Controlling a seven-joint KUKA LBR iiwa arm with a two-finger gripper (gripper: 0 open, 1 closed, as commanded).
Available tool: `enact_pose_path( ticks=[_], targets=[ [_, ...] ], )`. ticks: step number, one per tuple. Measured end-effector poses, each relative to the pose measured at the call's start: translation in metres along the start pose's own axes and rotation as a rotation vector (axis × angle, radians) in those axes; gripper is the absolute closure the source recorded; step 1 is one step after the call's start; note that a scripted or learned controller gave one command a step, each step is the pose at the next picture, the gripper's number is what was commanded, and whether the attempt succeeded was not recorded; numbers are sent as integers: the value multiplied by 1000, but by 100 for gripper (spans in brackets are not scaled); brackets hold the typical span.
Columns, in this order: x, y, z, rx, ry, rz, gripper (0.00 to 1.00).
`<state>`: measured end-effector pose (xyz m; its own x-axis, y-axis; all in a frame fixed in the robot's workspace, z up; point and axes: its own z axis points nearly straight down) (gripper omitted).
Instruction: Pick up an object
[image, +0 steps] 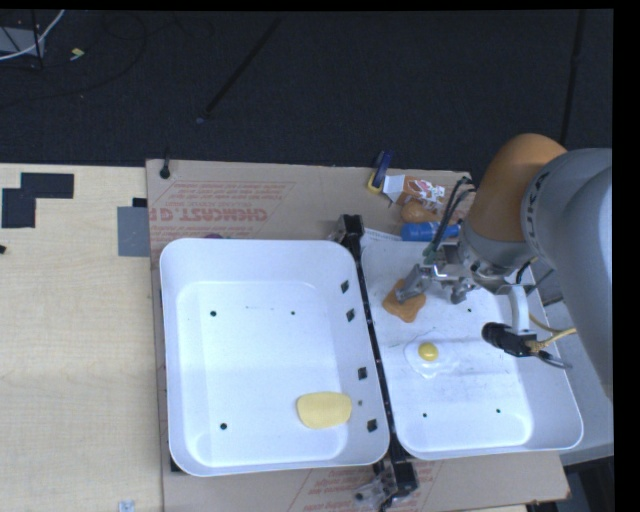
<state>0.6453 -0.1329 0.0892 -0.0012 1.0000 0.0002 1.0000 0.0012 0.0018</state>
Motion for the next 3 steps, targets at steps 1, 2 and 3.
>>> enact_pose_path(
  ticks=[1, 2, 3],
  targets=[
    [-70, -2, 0, 1, -3, 5, 0],
    [-60, -1, 0, 1, -1, 1, 0],
    [-36, -1, 1, 2, 0, 1, 0]
  ],
)
